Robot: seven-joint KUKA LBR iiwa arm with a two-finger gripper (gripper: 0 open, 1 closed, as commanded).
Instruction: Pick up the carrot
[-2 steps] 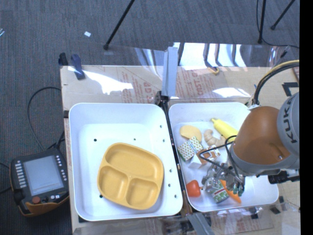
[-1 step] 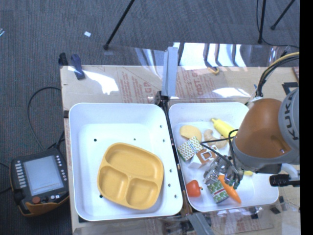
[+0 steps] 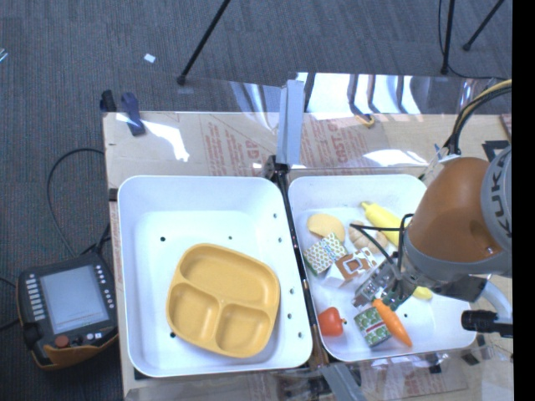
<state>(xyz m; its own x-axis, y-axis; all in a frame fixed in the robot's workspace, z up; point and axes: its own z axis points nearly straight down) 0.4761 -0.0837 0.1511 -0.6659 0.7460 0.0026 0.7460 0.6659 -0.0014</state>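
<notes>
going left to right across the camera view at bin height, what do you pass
teach pendant → yellow divided plate in the left bin → red tomato-like piece in the right bin → carrot by the gripper → orange band of the arm

bright, even light from above. strong glare streaks the clear panel (image 3: 368,98) behind the bins and washes out the right bin (image 3: 334,192) floor. soft shadows under the tray (image 3: 224,299). focus slightly soft, edges undistorted.

A robotics lab: a teach pendant (image 3: 68,310) lies on grey carpet (image 3: 84,48), tripod legs (image 3: 207,32) stand behind the cardboard-topped table (image 3: 217,144).
</notes>
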